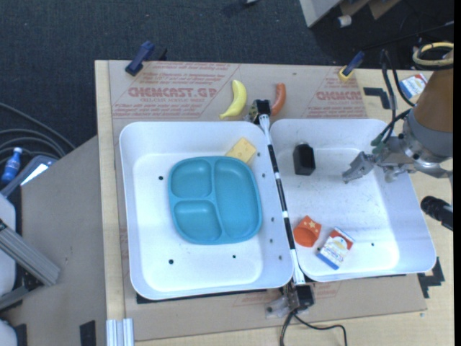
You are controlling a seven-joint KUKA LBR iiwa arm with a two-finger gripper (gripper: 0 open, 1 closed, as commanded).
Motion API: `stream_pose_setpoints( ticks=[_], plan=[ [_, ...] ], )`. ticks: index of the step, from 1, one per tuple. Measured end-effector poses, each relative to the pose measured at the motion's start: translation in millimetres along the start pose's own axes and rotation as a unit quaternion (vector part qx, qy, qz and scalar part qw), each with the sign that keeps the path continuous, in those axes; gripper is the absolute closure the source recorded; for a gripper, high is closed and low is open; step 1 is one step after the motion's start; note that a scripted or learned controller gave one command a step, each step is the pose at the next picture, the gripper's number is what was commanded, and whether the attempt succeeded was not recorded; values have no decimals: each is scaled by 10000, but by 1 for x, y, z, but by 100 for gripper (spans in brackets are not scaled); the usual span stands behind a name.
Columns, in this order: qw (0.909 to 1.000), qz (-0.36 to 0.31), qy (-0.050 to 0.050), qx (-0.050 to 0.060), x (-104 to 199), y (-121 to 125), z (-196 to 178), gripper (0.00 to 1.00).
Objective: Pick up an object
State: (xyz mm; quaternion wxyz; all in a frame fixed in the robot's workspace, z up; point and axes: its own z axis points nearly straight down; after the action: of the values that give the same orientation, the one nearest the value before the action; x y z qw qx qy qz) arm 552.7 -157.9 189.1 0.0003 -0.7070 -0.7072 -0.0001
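White plastic bins sit side by side on my bench, and nothing is picked up yet. My gripper [358, 169] hangs over the right bin [403, 265], near its right side. I cannot tell if its fingers are apart or together from this far up, and I see nothing between them. So the grab is all still to do, I think.

In the right bin there is a black block [304, 158] near the top left, apart from the gripper. It is the closest thing to grab. Lower down lie an orange piece [307, 231] and a small box [335, 248], just beside each other. They are well apart from the gripper.

The left bin [144, 215] holds a blue tray [215, 199] with three parts. A yellow block [242, 150] touches the tray's top edge.

The bins rest on a brown board [173, 89] with red letters on it. A banana [235, 100] and an orange stick [278, 98] lie on the board behind the bins. Blue clamps [140, 58] hold the board at the back. The floor [72, 20] around it is dark carpet, with cables [29, 132] on the left.
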Motion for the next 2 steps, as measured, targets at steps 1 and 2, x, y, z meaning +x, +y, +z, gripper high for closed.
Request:
stream_pose_setpoints(
  ticks=[1,2],
  plan=[
    [10000,-5,7,16,59,27,56,0],
    [10000,-3,0,3,64,73,105,0]
  ],
)
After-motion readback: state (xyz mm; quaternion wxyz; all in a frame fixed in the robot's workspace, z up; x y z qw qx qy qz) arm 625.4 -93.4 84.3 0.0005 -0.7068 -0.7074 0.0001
